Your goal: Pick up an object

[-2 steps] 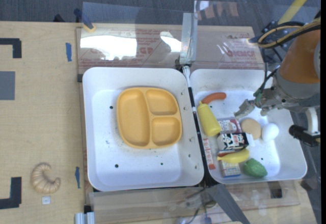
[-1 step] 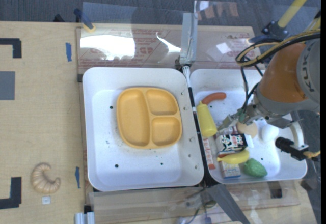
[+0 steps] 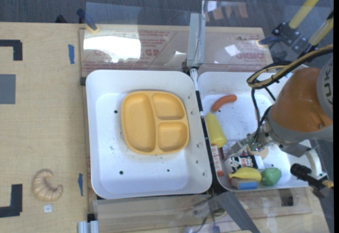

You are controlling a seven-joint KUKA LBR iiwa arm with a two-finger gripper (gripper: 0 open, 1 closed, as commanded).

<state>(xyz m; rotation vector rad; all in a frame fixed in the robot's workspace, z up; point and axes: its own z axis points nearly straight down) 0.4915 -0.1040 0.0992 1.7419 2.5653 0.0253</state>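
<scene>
The right bin (image 3: 235,84) holds an orange sausage (image 3: 224,101) near its back and a yellow bottle (image 3: 215,129) lying along its left wall. At its front edge lie a yellow banana-shaped toy (image 3: 246,174), a green round object (image 3: 271,176), a small blue piece (image 3: 247,185) and a small patterned box (image 3: 242,162). My gripper (image 3: 244,147) hangs low over the bin's front half, just right of the yellow bottle and just above the patterned box. The arm's orange band (image 3: 301,101) covers the bin's right side.
A yellow divided plate (image 3: 154,121) lies in the left bin (image 3: 103,121). A croissant toy (image 3: 47,185) sits on the wooden bench at the lower left, outside the bins. Cables (image 3: 265,75) loop over the right bin's back right.
</scene>
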